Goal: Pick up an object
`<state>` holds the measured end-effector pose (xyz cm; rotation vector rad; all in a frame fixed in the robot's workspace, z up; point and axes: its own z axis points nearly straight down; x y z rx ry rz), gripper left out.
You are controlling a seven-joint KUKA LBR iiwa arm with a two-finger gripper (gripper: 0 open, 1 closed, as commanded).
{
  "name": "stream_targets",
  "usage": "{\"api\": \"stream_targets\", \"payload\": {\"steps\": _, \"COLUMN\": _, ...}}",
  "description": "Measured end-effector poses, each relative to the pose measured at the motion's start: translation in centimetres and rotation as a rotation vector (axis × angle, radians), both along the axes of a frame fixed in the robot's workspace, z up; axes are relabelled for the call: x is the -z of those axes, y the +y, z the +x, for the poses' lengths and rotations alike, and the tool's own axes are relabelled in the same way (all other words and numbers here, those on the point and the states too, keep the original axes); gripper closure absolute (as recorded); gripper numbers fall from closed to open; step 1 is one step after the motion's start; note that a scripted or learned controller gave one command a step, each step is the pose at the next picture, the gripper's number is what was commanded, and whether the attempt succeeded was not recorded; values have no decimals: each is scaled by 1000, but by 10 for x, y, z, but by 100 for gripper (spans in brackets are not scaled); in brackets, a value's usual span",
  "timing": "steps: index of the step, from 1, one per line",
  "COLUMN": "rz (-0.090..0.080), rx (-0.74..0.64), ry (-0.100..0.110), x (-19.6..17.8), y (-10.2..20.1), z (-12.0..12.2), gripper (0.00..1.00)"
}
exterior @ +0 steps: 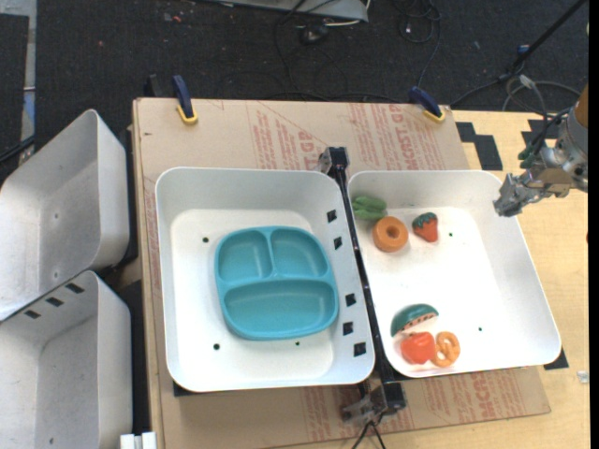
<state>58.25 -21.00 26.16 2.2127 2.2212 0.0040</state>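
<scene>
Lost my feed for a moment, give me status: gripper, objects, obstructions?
Gripper over right bin's far right rim, holding nothing visible. Toy donut, strawberry nearest, untouched. Path unobstructed.

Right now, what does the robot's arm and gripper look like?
At the right edge, the arm shows as a grey metal wrist under an orange patch, with thin cables beside it. The gripper is small, grey and metallic.
</scene>
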Motion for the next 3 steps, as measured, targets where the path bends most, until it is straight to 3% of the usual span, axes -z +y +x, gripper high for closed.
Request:
{"api": "stream_targets", "payload": {"steps": 2, "rz": 2, "rx": -3, "ry": 5, "x": 6, "y": 107, "z": 27, "gripper": 100}}
{"api": "stream_targets", "payload": {"steps": 3, "rz": 4, "rx": -4, "ry": 6, "x": 2, "y": 165, "z": 25, "gripper": 100}}
